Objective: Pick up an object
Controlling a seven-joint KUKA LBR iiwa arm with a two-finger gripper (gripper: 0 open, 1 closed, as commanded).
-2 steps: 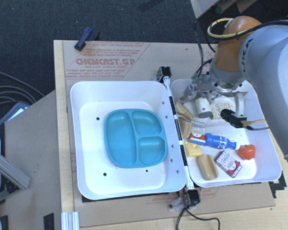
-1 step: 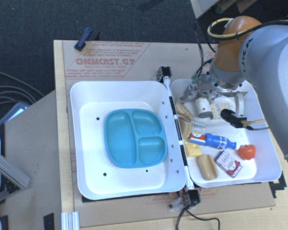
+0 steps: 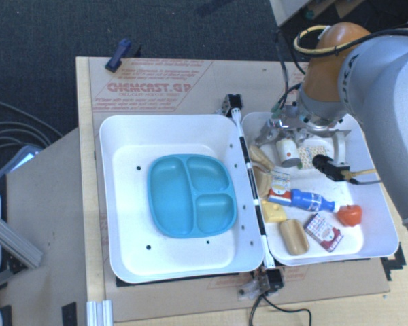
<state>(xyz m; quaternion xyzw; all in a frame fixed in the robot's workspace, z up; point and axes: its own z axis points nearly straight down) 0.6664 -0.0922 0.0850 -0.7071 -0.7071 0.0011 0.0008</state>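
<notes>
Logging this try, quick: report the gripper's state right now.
Gripper: low over the far end of the right bin, just above a small white cup; cannot be told whether open or closed, and no hold can be confirmed.

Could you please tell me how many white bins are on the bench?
2. The left bin holds a blue divided plate; the right bin, beside it, holds the small objects, under the arm.

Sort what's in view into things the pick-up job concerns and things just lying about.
Job: gripper; blue-and-white bottle; orange-red toy; tan bread roll; red-and-white packet; right white bin.

Lying about: blue divided plastic plate; left white bin; blue clip.
</notes>
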